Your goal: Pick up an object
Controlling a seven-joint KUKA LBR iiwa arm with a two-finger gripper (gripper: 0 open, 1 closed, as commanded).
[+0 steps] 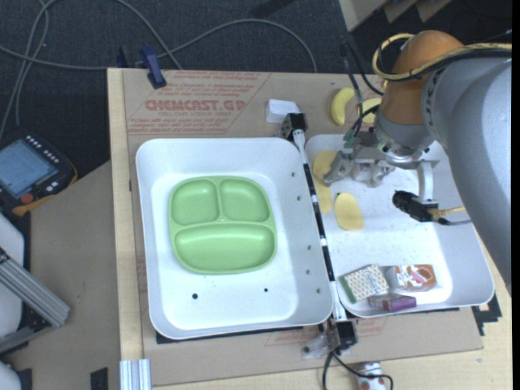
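Observation:
My gripper (pixel 351 167) hangs low over the far left corner of the right bin (pixel 463 275), below the orange wrist band. A pale yellow piece (pixel 323 166) lies just left of it against the bin wall, partly hidden by the gripper. A second yellow piece (pixel 349 211) rests on the bin floor a little nearer the camera. At the bin's near edge lie a patterned packet (pixel 365 283), a red and white packet (pixel 415 277) and a small purple item (pixel 396 303). I cannot see anything held.
The left bin (pixel 154 283) holds a green divided plate (pixel 222 223). A yellow banana-like thing (pixel 340 106) lies outside the right bin at the back. A black part with a yellow cable (pixel 414 205) juts over the right bin. The arm covers the bin's right side.

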